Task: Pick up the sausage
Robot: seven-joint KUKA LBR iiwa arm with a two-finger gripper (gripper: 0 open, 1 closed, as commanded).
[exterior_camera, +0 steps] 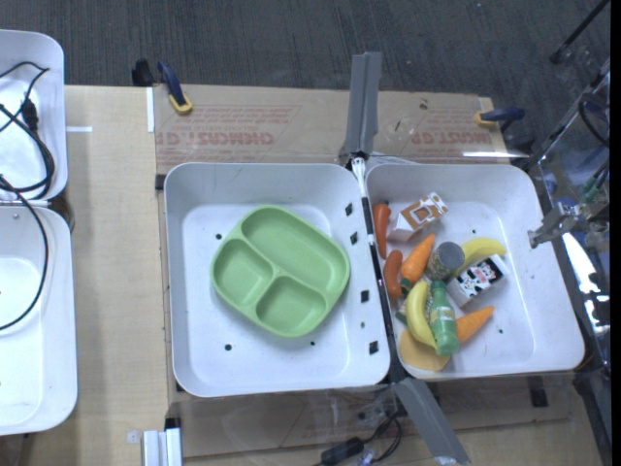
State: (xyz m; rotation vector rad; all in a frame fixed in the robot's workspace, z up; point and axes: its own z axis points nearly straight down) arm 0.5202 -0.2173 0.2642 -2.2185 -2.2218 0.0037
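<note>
Two white bins side by side on a bench. In the left bin [184,289], a green divided plate [280,271]. In the right bin [543,289], a heap of toy food: sausage [392,274] by the left wall, below a carrot [381,224], beside bananas [417,314], a green bottle [442,318], a can [447,258] and small cartons [421,214].
</note>
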